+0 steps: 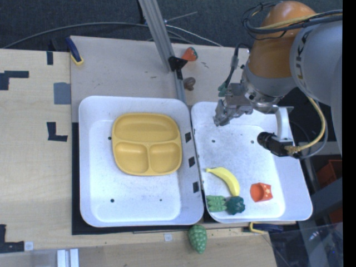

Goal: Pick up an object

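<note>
In the right bin (289, 171) lie a yellow banana (225, 178), a green broccoli piece (226, 204) and a small red-orange object (261, 192), all near its front. My gripper (221, 117) hangs over the bin's back left corner, well behind those objects. Nothing shows between its fingers. The grey arm with its orange band reaches in from the upper right.
The left bin (89, 166) holds a yellow divided plate (147, 143). A green knobbly object (197, 237) lies on the bench in front of the bins. A metal pole (158, 29) slants up behind the bins, with small objects (189, 53) near its base.
</note>
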Robot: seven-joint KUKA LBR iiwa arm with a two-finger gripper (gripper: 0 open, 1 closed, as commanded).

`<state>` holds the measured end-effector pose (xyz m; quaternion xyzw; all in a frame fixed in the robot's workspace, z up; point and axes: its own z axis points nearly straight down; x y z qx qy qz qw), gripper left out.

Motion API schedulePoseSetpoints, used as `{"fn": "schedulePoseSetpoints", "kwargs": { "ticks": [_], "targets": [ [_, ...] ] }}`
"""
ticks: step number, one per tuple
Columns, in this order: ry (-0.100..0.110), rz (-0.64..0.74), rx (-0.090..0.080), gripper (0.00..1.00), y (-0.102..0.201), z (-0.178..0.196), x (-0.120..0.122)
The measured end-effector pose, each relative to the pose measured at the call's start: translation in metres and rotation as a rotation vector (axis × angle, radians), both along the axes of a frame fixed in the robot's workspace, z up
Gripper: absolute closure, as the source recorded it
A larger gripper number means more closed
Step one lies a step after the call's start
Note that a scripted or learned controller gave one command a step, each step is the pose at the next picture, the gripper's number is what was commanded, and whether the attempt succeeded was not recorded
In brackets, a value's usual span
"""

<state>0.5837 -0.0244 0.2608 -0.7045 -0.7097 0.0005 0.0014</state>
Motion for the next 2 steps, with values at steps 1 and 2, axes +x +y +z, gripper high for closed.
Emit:
{"fn": "schedulePoseSetpoints", "kwargs": {
  "ticks": [1, 2],
  "targets": [
    [0.0, -0.002, -0.001, 1.0, 0.042, -0.01, -0.006],
    [0.002, -0.001, 0.0, 1.0, 0.093, -0.033, -0.016]
  ]
}}
